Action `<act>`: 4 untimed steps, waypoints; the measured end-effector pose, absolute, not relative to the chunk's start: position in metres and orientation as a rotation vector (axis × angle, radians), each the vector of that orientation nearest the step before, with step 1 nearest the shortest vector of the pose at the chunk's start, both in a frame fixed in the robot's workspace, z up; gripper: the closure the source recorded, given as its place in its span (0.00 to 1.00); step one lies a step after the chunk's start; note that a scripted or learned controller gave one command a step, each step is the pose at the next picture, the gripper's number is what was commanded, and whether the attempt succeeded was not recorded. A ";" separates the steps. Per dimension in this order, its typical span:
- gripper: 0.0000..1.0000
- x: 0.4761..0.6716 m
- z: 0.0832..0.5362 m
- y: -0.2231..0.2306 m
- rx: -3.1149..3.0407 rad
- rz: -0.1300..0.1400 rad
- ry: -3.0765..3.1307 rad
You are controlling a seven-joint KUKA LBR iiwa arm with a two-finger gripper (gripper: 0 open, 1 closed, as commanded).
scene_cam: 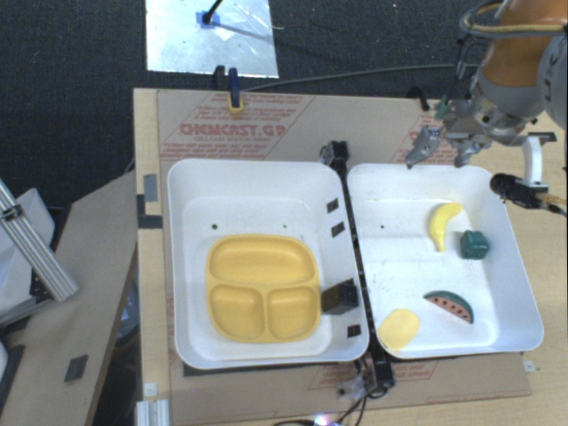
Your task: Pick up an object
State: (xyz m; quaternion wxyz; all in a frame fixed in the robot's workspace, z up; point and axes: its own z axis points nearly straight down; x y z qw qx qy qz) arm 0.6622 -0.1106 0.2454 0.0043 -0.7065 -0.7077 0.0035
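Note:
My gripper (442, 152) hangs open above the far edge of the right bin (510, 264), with nothing between its two fingers. Inside that bin lie a yellow banana (443, 222), a small teal block (474, 244), a watermelon slice (449, 305) and a pale yellow round piece (398, 327). The banana sits just in front of the gripper, and the teal block is to its right. All of these lie on the bin floor, apart from the gripper.
The left bin (191, 264) holds a yellow divided tray (264, 286). A black divider (344, 229) with clips runs between the bins. A blue clamp (232, 87) stands at the back of the board, and a metal sheet (210, 23) lies beyond it.

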 end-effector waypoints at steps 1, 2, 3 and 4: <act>0.00 0.664 0.254 -0.110 -2.219 -0.002 -2.226; 0.00 0.668 0.194 -0.115 -2.219 0.003 -2.222; 0.00 0.667 0.131 -0.118 -2.219 0.003 -2.221; 0.00 0.667 0.082 -0.118 -2.218 0.001 -2.223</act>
